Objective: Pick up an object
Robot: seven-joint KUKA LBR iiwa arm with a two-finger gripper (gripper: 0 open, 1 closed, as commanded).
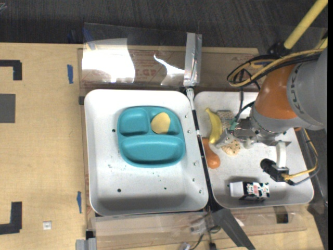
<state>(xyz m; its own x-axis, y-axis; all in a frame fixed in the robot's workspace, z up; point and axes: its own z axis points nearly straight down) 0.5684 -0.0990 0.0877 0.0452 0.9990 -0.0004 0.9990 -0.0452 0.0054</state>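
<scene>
Two shallow white bins sit side by side on a brown bench. Over the right bin (304,189), the gripper (240,135) hangs low; whether its fingers are apart or together cannot be told. Just to its left lie a banana (214,126) and an orange carrot-like piece (210,154), a speckled lump (230,148) beneath it. Farther left, the left bin (99,181) holds a teal divided plate (148,145) bearing a yellow lemon-like item (161,122). Below the gripper lies a small black-and-white item (250,189).

Two bins (99,191) (one banana (214,125))
</scene>
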